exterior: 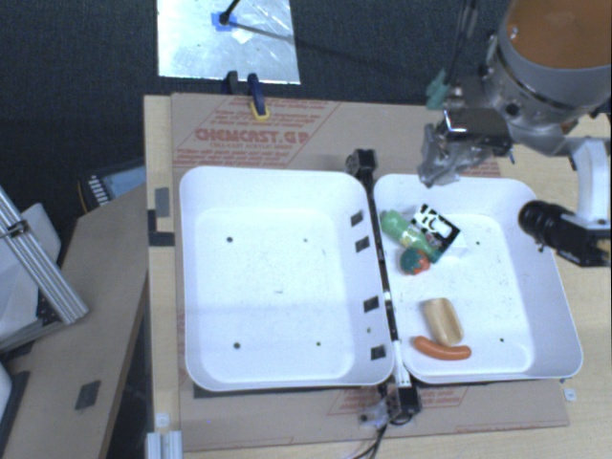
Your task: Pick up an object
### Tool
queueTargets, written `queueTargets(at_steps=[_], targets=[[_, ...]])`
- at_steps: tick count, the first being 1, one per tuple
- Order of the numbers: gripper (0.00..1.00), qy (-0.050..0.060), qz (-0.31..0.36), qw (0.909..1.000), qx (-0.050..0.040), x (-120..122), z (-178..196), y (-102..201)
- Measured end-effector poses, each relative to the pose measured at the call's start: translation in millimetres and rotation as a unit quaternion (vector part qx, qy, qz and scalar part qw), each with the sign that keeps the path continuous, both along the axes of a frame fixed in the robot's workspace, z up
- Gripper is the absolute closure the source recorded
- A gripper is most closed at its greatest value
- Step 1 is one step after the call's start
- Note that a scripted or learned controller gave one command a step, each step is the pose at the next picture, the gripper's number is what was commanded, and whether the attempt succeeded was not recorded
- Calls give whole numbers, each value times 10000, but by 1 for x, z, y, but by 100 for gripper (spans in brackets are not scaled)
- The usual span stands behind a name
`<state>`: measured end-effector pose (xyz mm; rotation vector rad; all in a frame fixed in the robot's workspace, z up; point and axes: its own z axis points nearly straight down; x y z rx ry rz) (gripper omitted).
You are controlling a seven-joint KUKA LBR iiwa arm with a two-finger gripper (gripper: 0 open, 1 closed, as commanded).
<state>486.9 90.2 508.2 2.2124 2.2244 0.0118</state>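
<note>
My gripper (pixel 442 165) hangs above the far rim of the right bin (pixel 535 285), with nothing visible between its fingers. Just below it in that bin lies a cluster: a green cylinder (pixel 395 224), a black-and-white block (pixel 436 226) and a small teal and orange-red piece (pixel 414 259). Nearer the front lie a tan bread-like roll (pixel 443 319) and an orange sausage (pixel 442 350).
The left bin (pixel 273 275) sits beside the right one, split from it by a black clip strip (pixel 376 266). Both rest on a cardboard sheet (pixel 258 132). A shiny metal plate (pixel 228 27) lies at the back left.
</note>
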Motion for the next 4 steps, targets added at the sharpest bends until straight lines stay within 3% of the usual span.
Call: queueTargets(at_steps=[1,2,4], targets=[[100,17,13,10000,3,0,28,41],[100,30,15,10000,-5,18,26,84],[100,30,6,10000,-8,64,26,138]])
